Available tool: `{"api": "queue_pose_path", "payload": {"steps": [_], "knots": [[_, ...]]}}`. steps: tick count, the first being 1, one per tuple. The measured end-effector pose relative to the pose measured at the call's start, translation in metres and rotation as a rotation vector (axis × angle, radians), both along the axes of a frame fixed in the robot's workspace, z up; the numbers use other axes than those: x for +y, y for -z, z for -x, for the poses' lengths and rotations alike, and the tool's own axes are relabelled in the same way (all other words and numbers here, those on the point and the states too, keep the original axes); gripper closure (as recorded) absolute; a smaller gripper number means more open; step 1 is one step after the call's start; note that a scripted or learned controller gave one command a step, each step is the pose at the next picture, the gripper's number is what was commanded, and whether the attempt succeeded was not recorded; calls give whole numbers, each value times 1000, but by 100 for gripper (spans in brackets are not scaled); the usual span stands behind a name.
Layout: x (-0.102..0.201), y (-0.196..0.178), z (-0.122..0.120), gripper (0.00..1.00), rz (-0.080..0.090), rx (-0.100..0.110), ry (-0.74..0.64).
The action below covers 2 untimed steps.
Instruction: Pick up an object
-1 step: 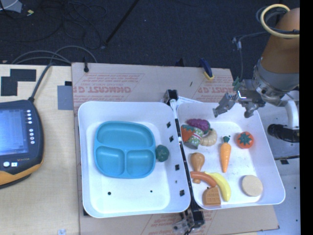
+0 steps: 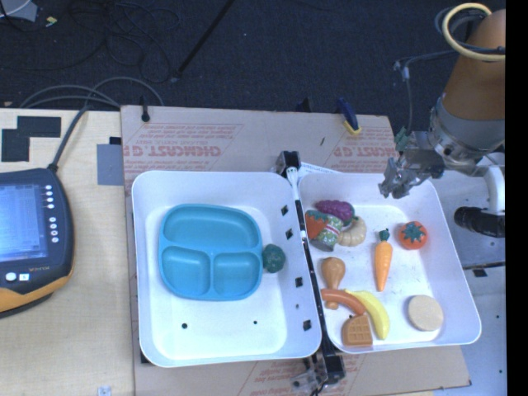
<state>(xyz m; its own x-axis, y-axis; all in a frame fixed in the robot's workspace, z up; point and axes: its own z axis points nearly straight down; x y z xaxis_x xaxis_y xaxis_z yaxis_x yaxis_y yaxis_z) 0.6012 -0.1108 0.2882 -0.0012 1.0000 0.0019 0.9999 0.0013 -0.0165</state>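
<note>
Partly blurred, the claw (image 2: 396, 184) hangs over the right bin's (image 2: 452, 246) far rim.

Quick count: two white bins (image 2: 165, 345). One blue divided plate (image 2: 210, 250) and one small green ball (image 2: 273, 258) in the left one. Right bin's got one carrot (image 2: 383, 262), one tomato (image 2: 412, 234), one banana (image 2: 375, 312), one grape bunch (image 2: 334, 210), one waffle (image 2: 358, 332), one round cracker (image 2: 424, 313).

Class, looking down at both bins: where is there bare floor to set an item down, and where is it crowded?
Bare: left bin floor in front of the blue tray; right bin floor between tomato and round cracker. Crowded: around the grapes, drumstick and banana.
</note>
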Motion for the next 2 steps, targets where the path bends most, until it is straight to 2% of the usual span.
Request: {"api": "queue_pose_path", "payload": {"steps": [1,2], "knots": [[-37,120,51,100,-2,7,5],[10,38,109,100,-1,-11,-2]]}}
